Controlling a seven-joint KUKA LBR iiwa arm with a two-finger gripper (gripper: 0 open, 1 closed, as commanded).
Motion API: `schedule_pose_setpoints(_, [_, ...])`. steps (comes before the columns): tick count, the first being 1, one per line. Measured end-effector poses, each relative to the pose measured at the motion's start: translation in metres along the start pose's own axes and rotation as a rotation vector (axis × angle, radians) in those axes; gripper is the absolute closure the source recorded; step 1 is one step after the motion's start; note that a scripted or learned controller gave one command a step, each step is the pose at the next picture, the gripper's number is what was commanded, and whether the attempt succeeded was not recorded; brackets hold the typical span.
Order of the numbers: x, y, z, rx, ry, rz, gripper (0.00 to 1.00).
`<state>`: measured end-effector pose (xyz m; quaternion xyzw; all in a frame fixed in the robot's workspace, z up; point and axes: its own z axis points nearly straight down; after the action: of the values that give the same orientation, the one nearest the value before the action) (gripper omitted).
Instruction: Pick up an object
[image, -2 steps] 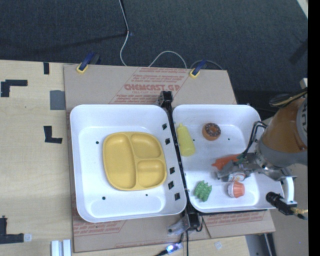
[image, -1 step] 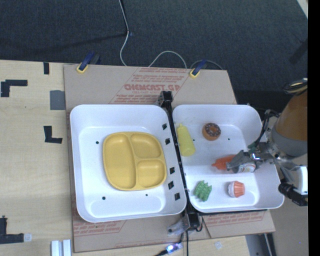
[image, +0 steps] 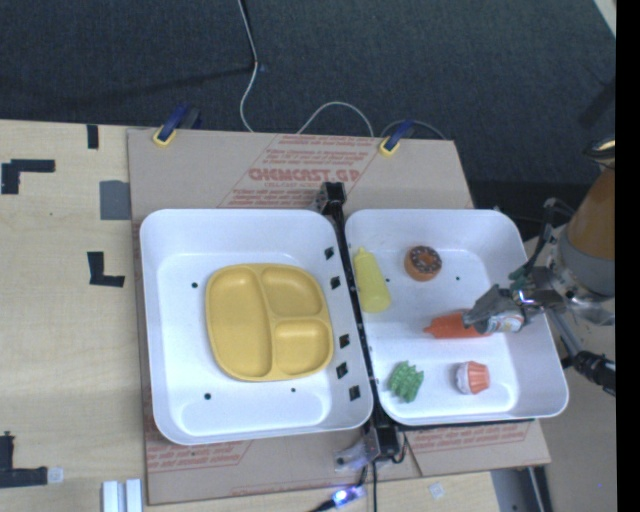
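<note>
The right bin holds several small toys. An orange carrot lies near its middle, pointing left. My gripper is low in the bin at the carrot's right end, touching or just over it; that end is hidden under the gripper. A chocolate doughnut sits at the back, and a yellow bottle-shaped toy lies along the left wall. A green leafy toy and a red and white cupcake rest near the front.
The left bin holds a yellow divided plate. A black hinge strip runs between the bins. Both bins rest on a cardboard sheet with clamps and a white cable at the back.
</note>
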<state>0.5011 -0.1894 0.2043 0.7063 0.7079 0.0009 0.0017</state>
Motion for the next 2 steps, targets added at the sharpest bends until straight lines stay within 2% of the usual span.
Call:
schedule_pose_setpoints(1, [0.001, 0.001, -0.009, 0.003, 0.001, 0.001, 1.00])
schedule_pose_setpoints(2, [0.046, 0.016, -0.017, 0.004, 0.003, -0.004, 1.00])
